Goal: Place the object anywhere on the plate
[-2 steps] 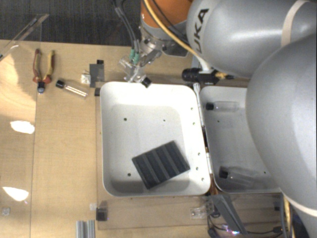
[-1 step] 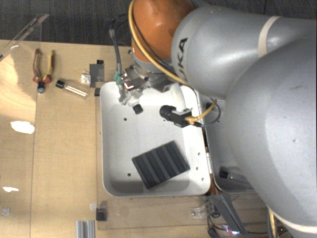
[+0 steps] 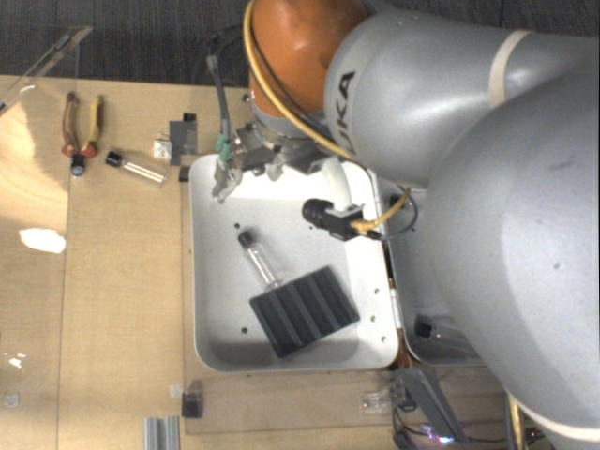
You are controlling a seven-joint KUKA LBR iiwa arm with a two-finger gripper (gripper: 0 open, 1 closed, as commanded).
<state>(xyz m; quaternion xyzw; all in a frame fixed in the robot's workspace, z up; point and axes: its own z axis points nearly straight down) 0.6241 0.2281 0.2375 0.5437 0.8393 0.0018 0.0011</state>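
A black ribbed rectangular plate lies tilted in the near part of the left white bin. Just beyond its upper left corner lies a small clear tube with a black cap, flat on the bin floor and apart from the plate. My gripper hangs at the bin's far left corner, well above and to the left of the tube, with nothing seen in it. The big grey arm with its orange band covers the right side of the view.
On the wooden bench left of the bin lie red-handled pliers, a second clear tube and a small black block. A black cable plug hangs over the bin's far right. The right bin is mostly under the arm.
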